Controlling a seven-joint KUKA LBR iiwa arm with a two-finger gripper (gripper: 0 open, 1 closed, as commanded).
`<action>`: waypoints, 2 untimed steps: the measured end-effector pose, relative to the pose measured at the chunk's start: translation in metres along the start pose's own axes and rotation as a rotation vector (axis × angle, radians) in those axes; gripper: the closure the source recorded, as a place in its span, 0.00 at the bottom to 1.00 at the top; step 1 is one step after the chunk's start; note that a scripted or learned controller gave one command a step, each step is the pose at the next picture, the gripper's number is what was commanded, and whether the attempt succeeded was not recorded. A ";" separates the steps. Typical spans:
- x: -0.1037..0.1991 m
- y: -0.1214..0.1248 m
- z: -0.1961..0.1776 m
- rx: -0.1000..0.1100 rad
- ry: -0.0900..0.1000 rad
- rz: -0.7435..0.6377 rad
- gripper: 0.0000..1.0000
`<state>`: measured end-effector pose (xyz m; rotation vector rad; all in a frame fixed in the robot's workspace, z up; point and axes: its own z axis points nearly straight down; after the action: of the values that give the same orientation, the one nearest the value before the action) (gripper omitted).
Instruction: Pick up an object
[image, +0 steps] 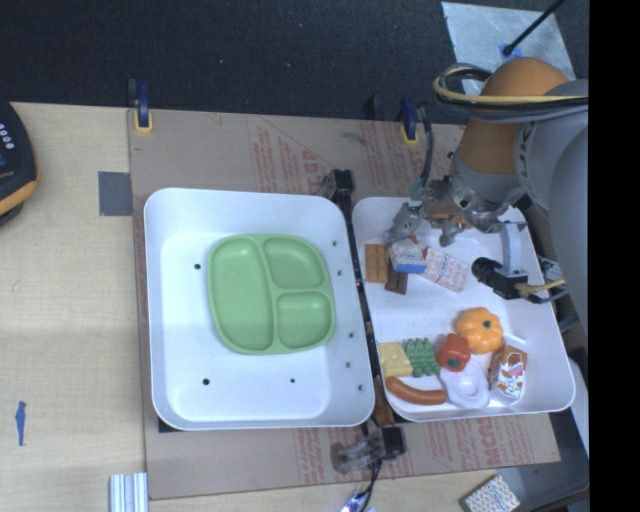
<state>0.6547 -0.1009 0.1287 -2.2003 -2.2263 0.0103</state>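
Note:
My gripper (418, 228) hangs low over the far left part of the right bin (560, 335), reaching in from the right. Just in front of it lies a small blue and white box (408, 258), close to or touching the gripper. A white packet with red marks (446, 269) lies to the box's right. Two brown blocks (376, 263) (397, 284) rest by the bin's left wall. I see nothing lifted off the bin floor.
The right bin's near half holds an orange pumpkin (479, 329), a red tomato (454, 352), a green piece (420, 355), a yellow wedge (394, 359), a sausage (415, 393) and a printed pouch (509, 375). The left bin (175, 380) holds a green divided plate (270, 293).

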 end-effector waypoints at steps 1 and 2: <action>0.006 -0.029 0.021 -0.004 -0.004 0.008 0.00; 0.004 0.005 0.032 -0.016 -0.007 0.006 0.00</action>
<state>0.6592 -0.0962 0.0962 -2.2180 -2.2313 -0.0001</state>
